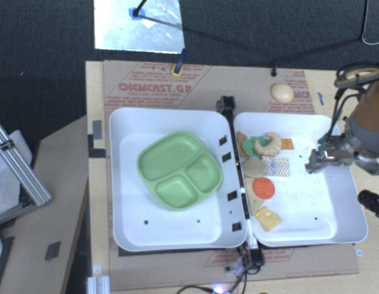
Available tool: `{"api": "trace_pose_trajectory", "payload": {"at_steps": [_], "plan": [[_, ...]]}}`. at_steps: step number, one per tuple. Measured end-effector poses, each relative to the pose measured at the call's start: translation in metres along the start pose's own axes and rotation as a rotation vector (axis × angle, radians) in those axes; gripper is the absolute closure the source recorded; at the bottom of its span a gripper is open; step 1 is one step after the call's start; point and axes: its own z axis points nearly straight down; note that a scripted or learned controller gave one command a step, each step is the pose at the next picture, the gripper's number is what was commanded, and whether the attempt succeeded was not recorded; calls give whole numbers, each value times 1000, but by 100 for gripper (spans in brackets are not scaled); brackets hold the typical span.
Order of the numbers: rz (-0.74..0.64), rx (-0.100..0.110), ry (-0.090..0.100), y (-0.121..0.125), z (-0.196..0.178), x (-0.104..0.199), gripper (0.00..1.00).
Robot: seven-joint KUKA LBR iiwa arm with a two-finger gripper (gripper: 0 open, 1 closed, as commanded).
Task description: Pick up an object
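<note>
The grey arm with its orange band reaches in from the right, its wrist bent down over the right edge of the right-hand shallow white bin (346,225). The two-finger gripper (315,163) hangs just above the bin floor near that bin's right wall, well apart from the objects; whether it is released or clenched cannot be told, and nothing shows grasped in it.

The objects lie along the right bin's left side. At the far end a pale, curved croissant-shaped toy (268,143) rests on a green piece and an orange flat piece (286,144), its long axis running left to right. Just nearer lie a tan oval disc (252,167) and a small blue-and-white patterned packet (276,166). Nearer still sits a round red-orange toy (264,188), and nearest a yellow cheese-like wedge (268,218), pointing toward the near right.

The left-hand white bin (125,225) holds a light green three-compartment plastic plate (179,169). Beyond the bins a cream egg-shaped object (282,92) sits on the brown board (238,84), which bears red print reading "CHEMCAST".
</note>
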Motion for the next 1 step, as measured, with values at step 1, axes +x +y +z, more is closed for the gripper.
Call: {"api": "trace_pose_trajectory", "payload": {"at_steps": [1], "plan": [[-3,5,3,-15,-9,53,100]]}}
